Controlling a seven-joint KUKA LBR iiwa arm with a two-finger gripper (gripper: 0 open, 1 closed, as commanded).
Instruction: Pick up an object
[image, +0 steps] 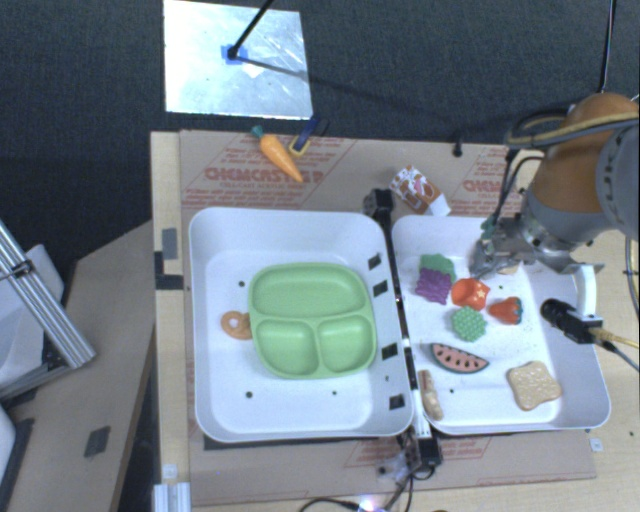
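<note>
My gripper (487, 262) hangs low over the back of the right bin (590, 400), just above and right of an orange-red toy (470, 293). A purple grape bunch (433, 286) with a green piece (437, 265) behind it lies to the gripper's left. A green textured round toy (467, 323) and a red pepper-like toy (506, 310) lie in front of it. Nearer the front lie a watermelon slice (459, 358), a slice of toast (532, 384) and a small tan stick (430, 394).
The left bin (220, 240) holds a green divided plate (305, 318) and an orange ring (236, 325). Behind the bins, a toy carrot (280, 157) and a small wrapped packet (418, 190) lie on the cardboard. A black divider (392, 290) separates the bins.
</note>
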